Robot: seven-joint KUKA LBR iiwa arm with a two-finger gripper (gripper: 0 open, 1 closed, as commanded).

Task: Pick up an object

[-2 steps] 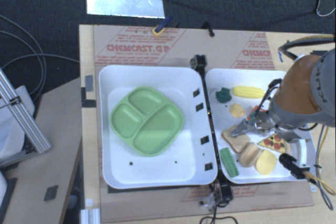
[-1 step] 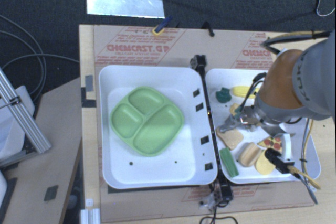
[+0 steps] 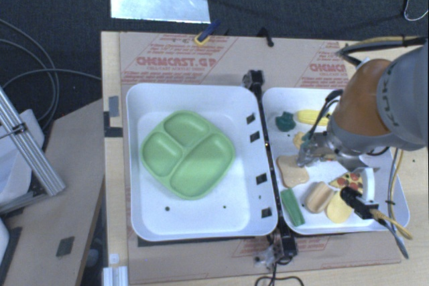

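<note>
Dark carpet surrounds a bench (image 3: 80, 144) topped with a brown board printed in red (image 3: 174, 57), on which two white bins sit side by side.

Left bin (image 3: 154, 218), mid-frame, holds one green divided plate (image 3: 188, 154) near its centre, with bare white floor all round it, widest along the lower edge.

Right bin (image 3: 285, 100) is crowded. A dark green piece (image 3: 286, 121) lies near its upper left corner, with a yellow corn cob (image 3: 307, 117) just to the right of it. Lower down are a tan flat slice (image 3: 293, 173) near the left wall, a green stick (image 3: 291, 205) against the lower left rim, a tan roll (image 3: 317, 196), a yellow piece (image 3: 338, 209) just beside the roll, and a pizza slice (image 3: 348, 180) partly under the arm. Little free floor remains between these items.

From the right edge of the frame the arm (image 3: 389, 104) reaches over the right bin, its orange band above the wrist. Its gripper (image 3: 307, 151) hangs just above the tan slice, near the bin's left wall; whether the claw is open or closed cannot be made out, and nothing is seen held in it.

A black bar (image 3: 265, 144) with clips runs between the bins.
</note>
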